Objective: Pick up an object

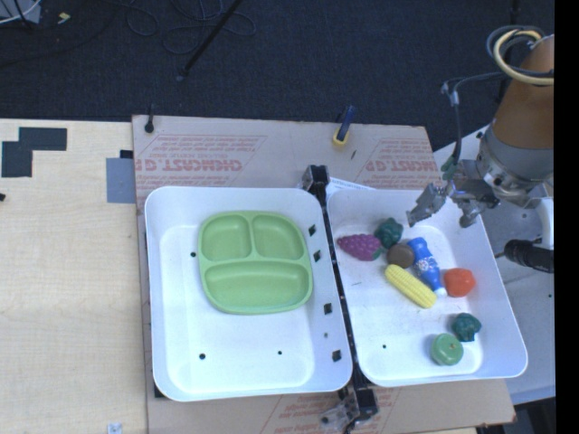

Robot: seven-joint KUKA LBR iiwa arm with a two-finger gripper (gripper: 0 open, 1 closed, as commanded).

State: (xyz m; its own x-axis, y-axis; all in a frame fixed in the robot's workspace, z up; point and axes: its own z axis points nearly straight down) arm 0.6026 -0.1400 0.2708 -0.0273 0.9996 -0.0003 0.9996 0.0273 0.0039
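Two white bins side by side: the left bin (172,333) just has a green tray (254,262) parked in the middle, the right bin (507,351) holds all the toy food, so that's where a pick has to happen. Arm (523,107) comes in from the right with the gripper (449,208) hanging over the bin's top edge – jaws apart, nothing between them. Closest targets look like the corn (410,286), bottle (424,262), grapes (359,246), tomato (459,282) – bunched up, so probably awkward to grab just one

A yellow plastic corn cob (410,286) lies slantwise in the right bin, touching a blue-and-white bottle (423,261) on its right.
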